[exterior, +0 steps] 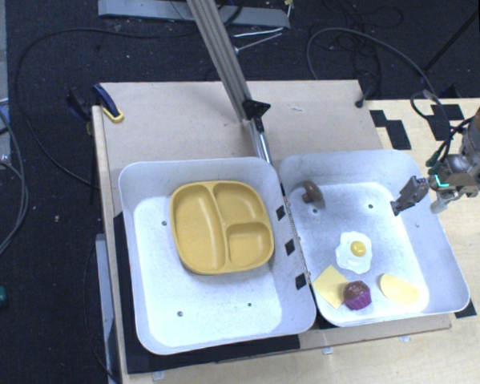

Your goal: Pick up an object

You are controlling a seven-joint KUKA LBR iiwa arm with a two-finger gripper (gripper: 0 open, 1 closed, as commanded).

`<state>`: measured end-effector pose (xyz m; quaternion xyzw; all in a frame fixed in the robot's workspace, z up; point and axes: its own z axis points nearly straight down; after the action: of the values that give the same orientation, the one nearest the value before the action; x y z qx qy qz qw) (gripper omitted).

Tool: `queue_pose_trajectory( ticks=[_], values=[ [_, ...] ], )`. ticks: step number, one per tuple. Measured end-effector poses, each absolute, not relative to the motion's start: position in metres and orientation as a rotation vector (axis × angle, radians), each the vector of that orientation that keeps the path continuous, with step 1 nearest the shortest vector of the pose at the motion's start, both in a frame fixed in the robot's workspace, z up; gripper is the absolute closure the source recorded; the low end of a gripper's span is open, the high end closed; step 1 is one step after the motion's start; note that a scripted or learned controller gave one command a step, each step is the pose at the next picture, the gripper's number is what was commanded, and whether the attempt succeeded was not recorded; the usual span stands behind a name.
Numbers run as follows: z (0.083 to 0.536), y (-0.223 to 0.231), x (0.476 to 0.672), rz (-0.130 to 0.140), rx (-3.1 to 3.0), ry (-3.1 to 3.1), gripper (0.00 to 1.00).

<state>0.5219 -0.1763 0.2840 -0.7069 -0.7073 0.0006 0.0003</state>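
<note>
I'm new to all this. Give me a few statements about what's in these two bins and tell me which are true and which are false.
1. The yellow divided plate lies in the left bin. True.
2. The fried egg sits on that plate. False: it lies in the right bin.
3. The purple object is touching the yellow slice. True.
4. The gripper holds the brown object. False: that object lies on the bin floor, well apart from the gripper.

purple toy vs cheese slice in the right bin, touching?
Touching. The camera view shows the purple toy butted against the cheese slice, with no bin floor between them.
</note>
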Motion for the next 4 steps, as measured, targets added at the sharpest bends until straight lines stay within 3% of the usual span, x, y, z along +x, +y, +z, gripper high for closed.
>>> queue_pose_trajectory(
  ticks=[1, 3, 4],
  values=[
    [0.284, -0.176, 0.522, 0.001, -2.221, -2.223, 0.0],
    [0.18, -0.179, 0.528, 0.004, -2.219, -2.217, 0.0],
    [0.133, -0.184, 0.521, 0.004, -2.22, -2.217, 0.0]
  ],
)
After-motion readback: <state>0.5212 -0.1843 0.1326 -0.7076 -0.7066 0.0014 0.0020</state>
